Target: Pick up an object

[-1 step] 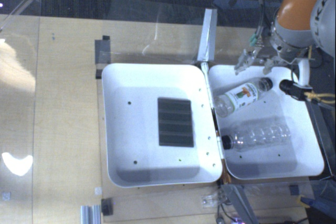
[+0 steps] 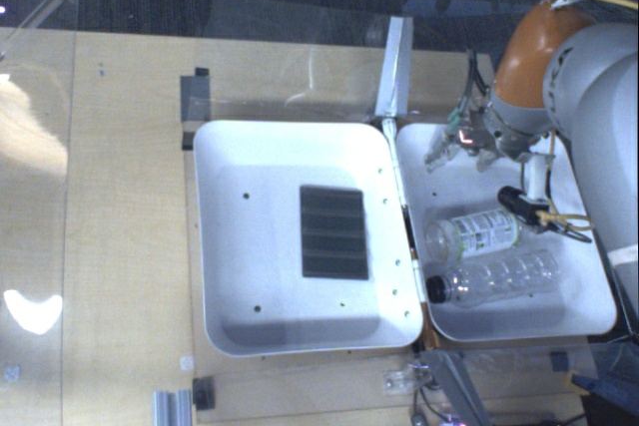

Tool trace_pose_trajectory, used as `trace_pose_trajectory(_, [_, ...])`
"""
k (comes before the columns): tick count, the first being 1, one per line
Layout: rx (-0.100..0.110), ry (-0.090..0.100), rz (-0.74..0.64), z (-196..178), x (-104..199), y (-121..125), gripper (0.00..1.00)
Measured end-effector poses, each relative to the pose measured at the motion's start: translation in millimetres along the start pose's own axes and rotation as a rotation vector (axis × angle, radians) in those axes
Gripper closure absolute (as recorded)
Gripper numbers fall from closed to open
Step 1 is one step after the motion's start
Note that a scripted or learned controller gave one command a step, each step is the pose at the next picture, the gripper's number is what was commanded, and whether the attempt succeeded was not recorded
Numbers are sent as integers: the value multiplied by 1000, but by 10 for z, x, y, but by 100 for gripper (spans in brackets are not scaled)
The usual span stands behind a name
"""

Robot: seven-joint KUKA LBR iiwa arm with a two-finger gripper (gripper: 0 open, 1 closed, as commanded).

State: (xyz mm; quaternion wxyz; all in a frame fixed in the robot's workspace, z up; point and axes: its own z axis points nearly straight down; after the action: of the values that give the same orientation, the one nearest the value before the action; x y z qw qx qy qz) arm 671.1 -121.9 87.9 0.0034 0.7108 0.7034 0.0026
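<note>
Right bin: two clear plastic bottles lie on their sides, close together along the near edge. The labelled bottle is the farther one, angled toward the bin's left wall. The black-capped bottle is just nearer, with its cap tucked into the near-left corner. Both rest flat because, being round and light, they settle on their sides where the floor meets the walls. Left bin: a ribbed black pad lies flat at the centre, clear of all four walls. The arm comes in over the right bin's far-right side, and the gripper hangs at the far-left corner, well apart from both bottles. Its fingers appear spread with nothing between them; the view is small here, so this is a reading rather than a certainty. Judgement: this is an approach stance with no grasp made. The bottles are the nearest candidates. The labelled one has more free room around its body, whereas the capped one sits against the corner, which leaves less room for a finger on that side.
</note>
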Motion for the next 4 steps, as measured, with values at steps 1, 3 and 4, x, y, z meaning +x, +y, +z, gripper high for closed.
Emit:
trace_pose_trajectory(1, [3,1,-7,-82,-322,-1420,0])
trace_pose_trajectory(3, [-19,-4,-341,-51,238,-1758,0])
trace_pose_trajectory(4, [-28,-5,-340,-171,246,-1721,100])
